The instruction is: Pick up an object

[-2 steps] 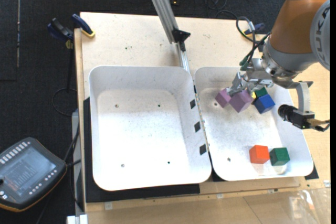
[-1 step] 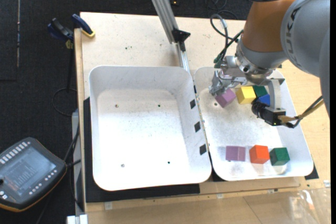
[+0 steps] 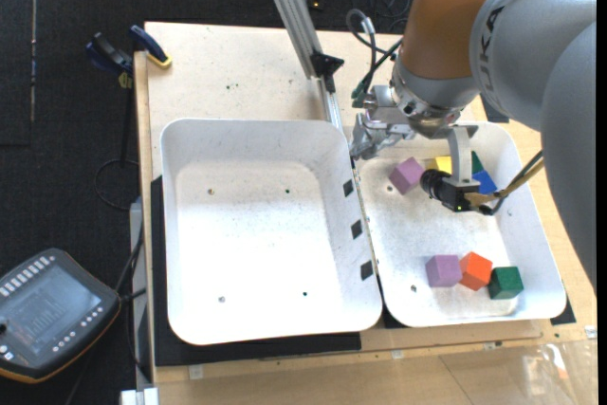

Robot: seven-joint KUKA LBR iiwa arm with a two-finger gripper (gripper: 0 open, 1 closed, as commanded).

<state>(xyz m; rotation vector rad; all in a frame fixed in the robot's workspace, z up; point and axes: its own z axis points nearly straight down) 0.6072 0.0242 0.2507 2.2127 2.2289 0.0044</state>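
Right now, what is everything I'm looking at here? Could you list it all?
left bin: one, white, left side of the bench
right bin: one, white, right side
purple blocks: two, purple, right bin, one at the far end, one at the near end
orange block: one, orange, right bin, near end
green block: one, green, beside the orange block
yellow block: one, yellow, far end, partly hidden
blue block: one, blue, far end, partly hidden
clamp: one, blue and yellow, bench's far-left corner
handheld controller: one, grey, lower left
bench: one, pale
arm: one, grey and orange, from the right
end effector: one, metal, over the right bin's far end
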